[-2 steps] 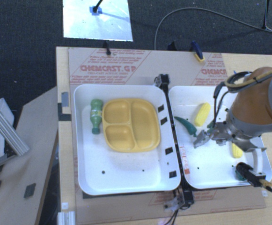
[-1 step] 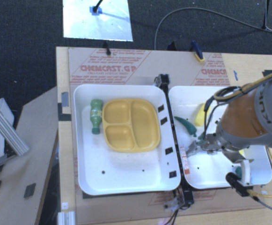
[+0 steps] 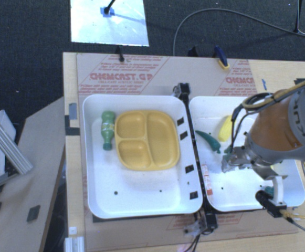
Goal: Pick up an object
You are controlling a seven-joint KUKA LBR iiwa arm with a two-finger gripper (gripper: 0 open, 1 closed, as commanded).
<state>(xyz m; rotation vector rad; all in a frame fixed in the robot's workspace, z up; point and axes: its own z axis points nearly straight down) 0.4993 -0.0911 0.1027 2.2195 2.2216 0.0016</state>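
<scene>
Pincer (image 3: 230, 161) over right bin (image 3: 236, 196) – grip state unclear – beside curved dark-green pepper (image 3: 209, 140), yellow object (image 3: 225, 128)

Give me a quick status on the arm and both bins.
Tool hidden under the arm, over the right bin. Green object and yellow object loose there. Left bin: yellow divided tray, green bottle.

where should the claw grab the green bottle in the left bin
Probably across the green bottle's middle, coming straight down. It lies flat on the left bin floor, long axis running up-down in view. The yellow tray sits close on its right, so close along the long axis.
</scene>
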